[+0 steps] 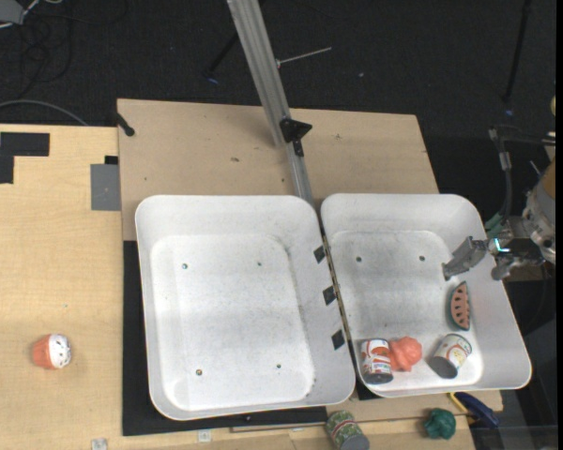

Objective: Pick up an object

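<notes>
My gripper (486, 262) hangs over the right edge of the right bin (394, 216), with its fingers (462, 257) spread open and nothing between them. Just below it a watermelon slice toy (461, 306) lies by the bin's right wall. Along the front wall of that bin sit a red and white can (376, 359), an orange-pink lump (406, 352) and a tipped tin (449, 354). The gripper is above and apart from all of them.
The left bin (227, 307) adjoins the right one. An orange ball (52, 352) lies on the wooden bench at far left. A green can (342, 429) and a green lump (440, 424) lie in front of the right bin. A metal rail (267, 82) slants behind the bins.
</notes>
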`<state>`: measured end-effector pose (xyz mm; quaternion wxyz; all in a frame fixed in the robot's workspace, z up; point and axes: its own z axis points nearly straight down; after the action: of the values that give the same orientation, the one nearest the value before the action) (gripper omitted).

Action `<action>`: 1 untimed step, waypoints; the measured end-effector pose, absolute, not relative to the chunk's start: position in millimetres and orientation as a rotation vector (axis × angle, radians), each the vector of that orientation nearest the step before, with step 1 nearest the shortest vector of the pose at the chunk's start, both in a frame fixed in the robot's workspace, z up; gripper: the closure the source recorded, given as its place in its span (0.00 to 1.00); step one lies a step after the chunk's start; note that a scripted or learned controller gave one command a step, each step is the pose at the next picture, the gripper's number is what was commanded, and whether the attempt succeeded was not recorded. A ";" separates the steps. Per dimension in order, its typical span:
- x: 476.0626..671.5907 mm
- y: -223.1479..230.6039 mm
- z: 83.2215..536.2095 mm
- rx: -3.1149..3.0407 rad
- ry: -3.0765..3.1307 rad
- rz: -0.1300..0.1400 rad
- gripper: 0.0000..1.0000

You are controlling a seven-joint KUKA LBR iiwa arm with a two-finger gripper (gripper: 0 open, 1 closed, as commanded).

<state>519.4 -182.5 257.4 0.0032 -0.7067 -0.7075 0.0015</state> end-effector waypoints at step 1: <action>520.0 -183.1 259.2 -2.220 -2.219 0.001 0.00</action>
<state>520.0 -183.1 259.2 0.0013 -0.7072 -0.7070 0.0005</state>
